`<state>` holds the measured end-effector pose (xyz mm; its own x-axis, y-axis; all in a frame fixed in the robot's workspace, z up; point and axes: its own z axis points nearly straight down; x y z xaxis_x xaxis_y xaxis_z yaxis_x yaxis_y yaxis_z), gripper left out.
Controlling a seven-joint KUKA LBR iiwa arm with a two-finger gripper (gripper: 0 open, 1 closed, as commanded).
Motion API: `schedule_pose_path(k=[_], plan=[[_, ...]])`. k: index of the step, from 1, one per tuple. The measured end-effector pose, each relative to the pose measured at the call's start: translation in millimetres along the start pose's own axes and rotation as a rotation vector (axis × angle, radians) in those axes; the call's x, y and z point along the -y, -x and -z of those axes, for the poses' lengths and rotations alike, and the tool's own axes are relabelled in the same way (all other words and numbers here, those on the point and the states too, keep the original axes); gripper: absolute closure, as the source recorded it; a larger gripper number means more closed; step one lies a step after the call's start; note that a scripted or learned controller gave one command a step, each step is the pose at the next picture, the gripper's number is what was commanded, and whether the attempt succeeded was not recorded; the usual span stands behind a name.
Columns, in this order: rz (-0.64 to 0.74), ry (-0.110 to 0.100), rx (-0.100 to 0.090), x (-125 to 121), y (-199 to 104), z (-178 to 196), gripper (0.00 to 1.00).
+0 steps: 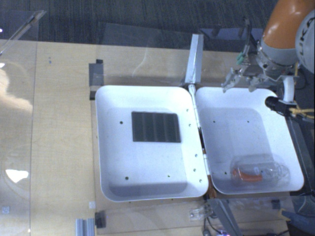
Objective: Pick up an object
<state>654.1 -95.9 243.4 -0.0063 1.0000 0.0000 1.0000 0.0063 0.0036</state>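
Observation:
A clear plastic item with an orange part inside (256, 171) lies in the near right corner of the right bin (224, 117). A dark grey ridged rectangular pad (155, 127) lies flat in the middle of the left bin (113, 146). My gripper (240, 85) hangs over the far edge of the right bin, well above and behind the clear item. Its fingers are spread open with nothing between them.
The arm's orange band (290, 6) and grey wrist (278, 58) fill the upper right corner. A black cable piece (278, 104) juts over the right bin's right rim. A metal divider post (193, 58) stands behind the seam between the bins.

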Motion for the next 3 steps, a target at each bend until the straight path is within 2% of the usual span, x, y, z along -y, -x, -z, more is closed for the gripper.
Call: schedule_pose_path(k=[1,2,3], plan=[[-0.039,0.003,0.000,46.8,-12.6,-147.4,0.00],[-0.196,0.003,-0.001,71.4,-64.5,-57.0,0.00],[-0.281,0.003,0.001,67.8,-17.4,-10.7,0.00]])
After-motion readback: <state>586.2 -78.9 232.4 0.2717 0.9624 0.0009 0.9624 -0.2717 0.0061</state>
